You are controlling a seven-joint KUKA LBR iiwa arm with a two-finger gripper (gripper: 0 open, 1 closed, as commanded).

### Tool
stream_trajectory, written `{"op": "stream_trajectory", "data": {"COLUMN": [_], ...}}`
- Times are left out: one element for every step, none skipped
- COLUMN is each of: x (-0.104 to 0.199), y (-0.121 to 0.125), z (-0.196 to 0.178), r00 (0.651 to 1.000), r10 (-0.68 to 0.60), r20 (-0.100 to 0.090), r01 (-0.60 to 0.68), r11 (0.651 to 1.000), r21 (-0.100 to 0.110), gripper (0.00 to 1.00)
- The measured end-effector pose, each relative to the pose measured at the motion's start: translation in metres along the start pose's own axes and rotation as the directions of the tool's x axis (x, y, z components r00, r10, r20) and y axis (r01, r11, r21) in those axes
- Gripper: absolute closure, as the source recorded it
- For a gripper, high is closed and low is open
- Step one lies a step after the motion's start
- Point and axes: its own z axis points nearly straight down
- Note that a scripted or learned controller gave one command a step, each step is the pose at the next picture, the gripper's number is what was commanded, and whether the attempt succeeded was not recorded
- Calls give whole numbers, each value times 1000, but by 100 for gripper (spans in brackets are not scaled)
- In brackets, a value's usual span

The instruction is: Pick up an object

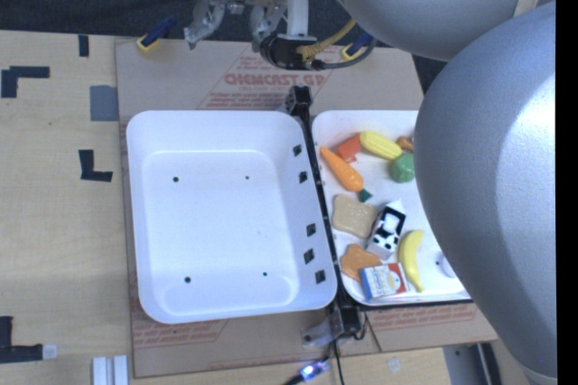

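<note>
1. Arm [470, 103]: the grey links covered the right side of the view and hid part of the right bin. The wrist reached to the top of the frame, beyond both bins.
2. Bench [54, 193]: it carried a cardboard sheet [262, 85] with both bins on it.
3. Left bin [217, 211]: white, shallow, just beside the right one.
4. Right bin [384, 117]: it held all the pickable items, which lay loose on its floor.
5. Items, roughly by size: carrot [341, 169], banana [411, 257], corn cob [379, 144], bread slice [352, 214], cow-patterned carton [388, 230], blue-and-red packet [382, 281], green round piece [403, 166].
6. End effector [230, 26]: it was up over the far edge of the cardboard, well apart from the items. The fingers [200, 23] were spread, released, with nothing between them.
7. Status: judged at the start. Nothing was grasped and nothing was lifted. Left to do: travel over the right bin, descend on one item, close, lift. The carrot and corn looked the most exposed candidates; the carton, bread and packet were crowded together.
</note>
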Motion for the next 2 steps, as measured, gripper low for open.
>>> {"op": "stream_trajectory", "data": {"x": [1,23], "y": [0,-14], "z": [-10,166], "r00": [1000,1000], "r10": [-2,2], "r20": [2,2], "r01": [2,-2], "r11": [1000,1000], "r21": [0,14], "gripper": [100,100]}}
